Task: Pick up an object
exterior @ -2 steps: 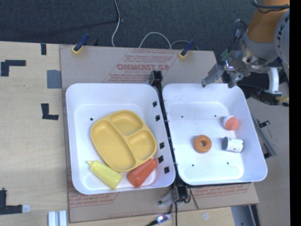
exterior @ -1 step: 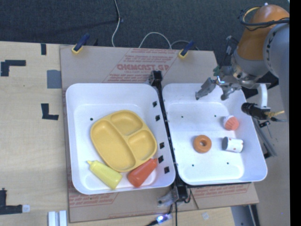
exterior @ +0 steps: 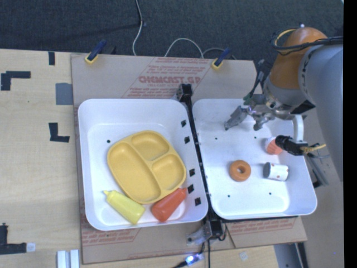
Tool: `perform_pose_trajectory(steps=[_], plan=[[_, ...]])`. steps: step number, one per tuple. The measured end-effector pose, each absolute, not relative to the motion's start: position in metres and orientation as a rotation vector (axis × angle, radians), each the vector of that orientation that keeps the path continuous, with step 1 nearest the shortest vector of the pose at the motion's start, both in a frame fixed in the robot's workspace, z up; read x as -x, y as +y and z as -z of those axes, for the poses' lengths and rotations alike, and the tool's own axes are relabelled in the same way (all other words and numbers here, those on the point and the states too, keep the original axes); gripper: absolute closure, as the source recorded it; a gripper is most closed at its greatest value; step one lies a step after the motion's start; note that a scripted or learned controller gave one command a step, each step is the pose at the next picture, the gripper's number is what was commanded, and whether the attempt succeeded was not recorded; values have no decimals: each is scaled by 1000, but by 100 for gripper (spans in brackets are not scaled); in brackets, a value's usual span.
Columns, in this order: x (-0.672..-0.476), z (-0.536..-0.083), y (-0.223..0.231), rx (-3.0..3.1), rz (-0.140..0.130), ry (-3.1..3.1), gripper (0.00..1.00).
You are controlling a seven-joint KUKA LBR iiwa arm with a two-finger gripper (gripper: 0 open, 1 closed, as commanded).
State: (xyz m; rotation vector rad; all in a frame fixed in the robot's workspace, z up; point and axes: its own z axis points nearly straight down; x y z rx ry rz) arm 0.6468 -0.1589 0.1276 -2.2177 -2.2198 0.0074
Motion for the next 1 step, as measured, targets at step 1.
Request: perform_pose_trajectory(steps=[1], plan=[[-647, -82, -158, 2220, -3, -2224, 0]])
